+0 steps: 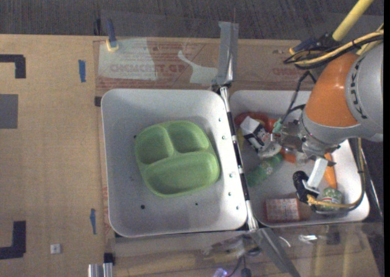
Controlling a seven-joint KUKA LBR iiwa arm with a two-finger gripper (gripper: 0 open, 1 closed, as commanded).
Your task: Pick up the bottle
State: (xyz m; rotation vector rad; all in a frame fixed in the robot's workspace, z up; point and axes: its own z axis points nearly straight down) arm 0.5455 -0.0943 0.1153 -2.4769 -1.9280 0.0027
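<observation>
Gripper [272, 143] down in the right bin [359, 208], grip state unclear from here.
Near to far I see: red packet [282, 210], green bottle [262, 172] lying just below the gripper, contact uncertain; green divided plate [177, 158] in left bin [122, 208].

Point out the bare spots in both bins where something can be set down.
Left bin: a bare white floor rings the green divided plate, widest along the near and left walls. Right bin: crowded, with the arm over a clutter of items; a pink packet lies by the near wall.
</observation>
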